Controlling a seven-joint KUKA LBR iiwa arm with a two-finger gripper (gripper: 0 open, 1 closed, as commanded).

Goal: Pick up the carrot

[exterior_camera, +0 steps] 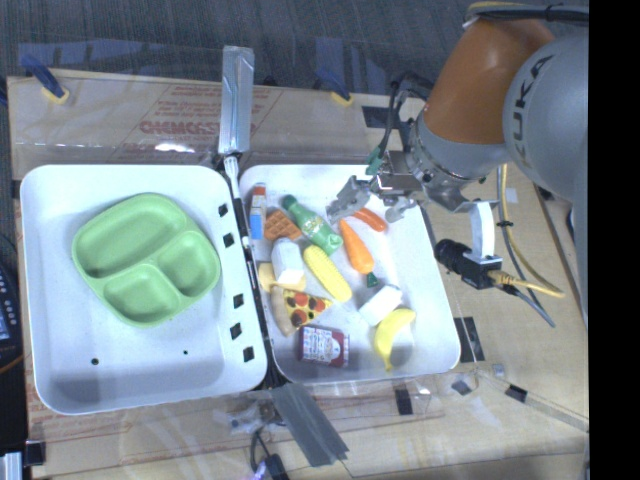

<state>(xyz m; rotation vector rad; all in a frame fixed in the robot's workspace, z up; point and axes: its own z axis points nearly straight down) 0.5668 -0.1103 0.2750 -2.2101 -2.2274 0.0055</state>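
Dark carpet lies beyond a pale wooden bench, on which two shallow white bins sit side by side: the left bin (60,368) carries a green divided plate (146,258), and the right bin (440,313) is crowded with toy food. The carrot (356,245) lies near the middle of that bin, slanted, its upper end just beside a small orange-red piece (371,219) and its left flank close to a corn cob (326,273) and a green bottle (310,224). That crowding is the main hazard, in my judgement: a descent slightly off line could close on the orange-red piece instead, or nudge the corn cob and roll the carrot aside; its smooth tapered body could also squirt out of a pinch taken near the tip. The arm reaches in from the right with its orange band high and its wrist bent down over the bin's upper right part. The gripper (372,194) hangs just above the carrot's upper end, fingers spread apart with nothing between them.
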